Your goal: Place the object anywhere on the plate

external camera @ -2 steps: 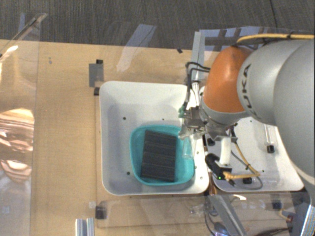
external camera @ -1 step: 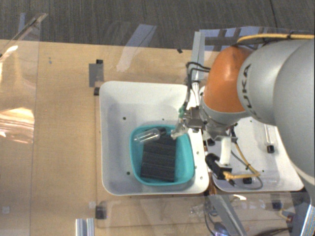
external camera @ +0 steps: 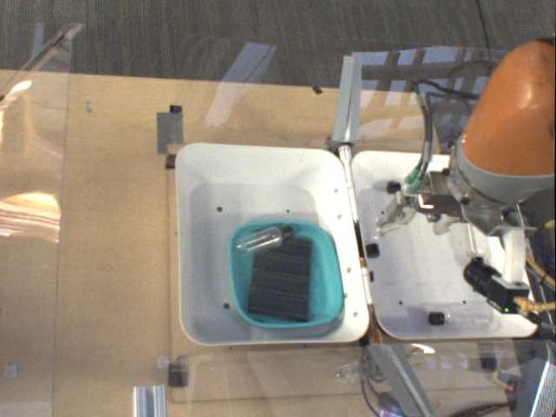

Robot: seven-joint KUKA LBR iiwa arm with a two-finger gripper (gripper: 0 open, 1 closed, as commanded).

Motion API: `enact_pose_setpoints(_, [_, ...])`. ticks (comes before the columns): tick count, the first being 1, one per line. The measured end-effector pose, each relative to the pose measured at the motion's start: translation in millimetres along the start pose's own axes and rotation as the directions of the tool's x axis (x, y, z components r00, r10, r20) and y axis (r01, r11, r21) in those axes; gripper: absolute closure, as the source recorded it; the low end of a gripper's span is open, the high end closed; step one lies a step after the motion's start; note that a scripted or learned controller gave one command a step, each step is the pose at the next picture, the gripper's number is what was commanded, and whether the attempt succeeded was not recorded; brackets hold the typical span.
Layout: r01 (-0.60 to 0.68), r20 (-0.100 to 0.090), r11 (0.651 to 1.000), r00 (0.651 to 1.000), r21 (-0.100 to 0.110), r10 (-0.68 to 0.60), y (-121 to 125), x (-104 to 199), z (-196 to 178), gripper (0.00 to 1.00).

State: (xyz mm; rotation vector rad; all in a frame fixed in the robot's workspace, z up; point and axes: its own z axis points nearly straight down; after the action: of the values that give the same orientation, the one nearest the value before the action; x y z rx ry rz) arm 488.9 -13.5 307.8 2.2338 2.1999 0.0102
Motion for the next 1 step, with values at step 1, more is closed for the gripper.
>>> enact_pose_setpoints(1, [0.007,0.001,1.0,1.0,-0.007,-0.007,2.3,1.3,-11.1,1.0])
